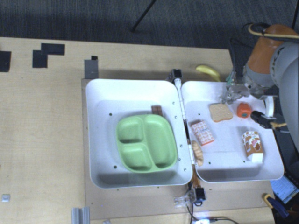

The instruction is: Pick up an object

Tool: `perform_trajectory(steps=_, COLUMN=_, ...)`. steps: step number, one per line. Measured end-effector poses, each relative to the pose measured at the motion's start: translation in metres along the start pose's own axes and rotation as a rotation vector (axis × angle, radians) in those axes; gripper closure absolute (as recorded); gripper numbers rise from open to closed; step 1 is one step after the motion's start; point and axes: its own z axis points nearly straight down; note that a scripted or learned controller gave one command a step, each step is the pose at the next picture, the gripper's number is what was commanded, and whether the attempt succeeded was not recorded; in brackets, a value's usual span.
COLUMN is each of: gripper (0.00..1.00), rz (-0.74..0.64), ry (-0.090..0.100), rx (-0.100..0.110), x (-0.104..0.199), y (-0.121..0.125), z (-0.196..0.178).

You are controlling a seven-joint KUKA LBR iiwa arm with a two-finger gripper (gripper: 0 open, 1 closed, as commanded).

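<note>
Brown carton lies near right bin's edge.

Robotics lab, wooden bench, 2 white bins, cables, toy food

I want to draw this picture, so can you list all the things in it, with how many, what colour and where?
bins: 2, white, side by side on the bench
plate: 1, green, three sections, left bin
small block: 1, brown, left bin, behind the plate
toast slice: 1, tan, right bin
orange ball: 1, orange, right bin
snack packet: 1, red and white, right bin
carton: 1, brown and white, right bin
banana: 1, yellow, behind the right bin
arm: 1, grey and orange, right
gripper: 1, above the toast slice
</note>
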Motion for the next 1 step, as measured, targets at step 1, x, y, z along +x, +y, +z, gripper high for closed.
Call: perform_trajectory(steps=1, gripper=0.00, rz=-0.001, ry=0.001, rx=0.001, x=0.0009, y=-0.0003, z=0.0008)
